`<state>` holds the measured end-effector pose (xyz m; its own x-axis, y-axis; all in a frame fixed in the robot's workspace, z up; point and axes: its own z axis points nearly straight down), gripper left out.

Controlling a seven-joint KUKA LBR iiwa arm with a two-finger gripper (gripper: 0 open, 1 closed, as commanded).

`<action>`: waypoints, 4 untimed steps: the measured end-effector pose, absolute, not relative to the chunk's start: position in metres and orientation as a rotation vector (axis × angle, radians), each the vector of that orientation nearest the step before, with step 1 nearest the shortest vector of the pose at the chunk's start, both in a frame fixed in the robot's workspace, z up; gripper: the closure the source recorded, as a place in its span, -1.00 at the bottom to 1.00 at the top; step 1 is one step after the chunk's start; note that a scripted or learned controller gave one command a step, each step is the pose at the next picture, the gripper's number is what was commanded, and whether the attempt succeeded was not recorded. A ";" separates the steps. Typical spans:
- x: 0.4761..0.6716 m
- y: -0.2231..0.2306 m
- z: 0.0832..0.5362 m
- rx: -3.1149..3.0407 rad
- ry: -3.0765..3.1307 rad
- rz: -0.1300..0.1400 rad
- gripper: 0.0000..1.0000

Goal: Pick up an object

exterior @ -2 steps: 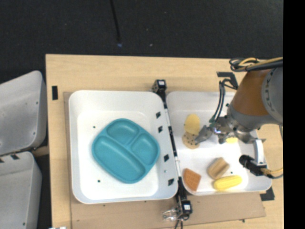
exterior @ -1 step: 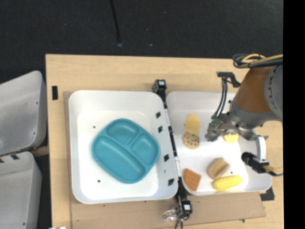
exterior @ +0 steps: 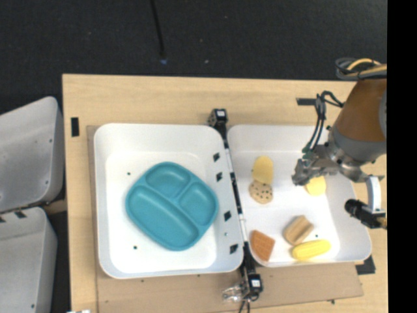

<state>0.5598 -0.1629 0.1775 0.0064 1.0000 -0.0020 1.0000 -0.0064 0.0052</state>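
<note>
In the right bin, a small round yellow piece lies just at 4 o'clock of the gripper, touching or almost touching its dark tip. Whether that tip is spread or closed cannot be told from this slanted view, and nothing is visibly held in it. The grey arm with its orange band comes in from 3 o'clock and hangs over the bin's 2 o'clock part.

At 9 o'clock of the gripper, near but apart, a pale yellow oval piece lies with a speckled cookie touching it at 6 o'clock. Toward the bin's 6 o'clock edge lie an orange wedge, a tan block and a yellow banana-like piece, the last two nearly touching.

The left bin holds a teal divided tray, well apart from the gripper at 9 o'clock.
</note>
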 end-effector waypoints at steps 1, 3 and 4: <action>0.568 -0.157 0.235 2.214 2.219 0.005 1.00; 0.581 -0.107 0.274 2.215 2.228 0.001 1.00; 0.582 -0.059 0.276 2.215 2.229 0.001 1.00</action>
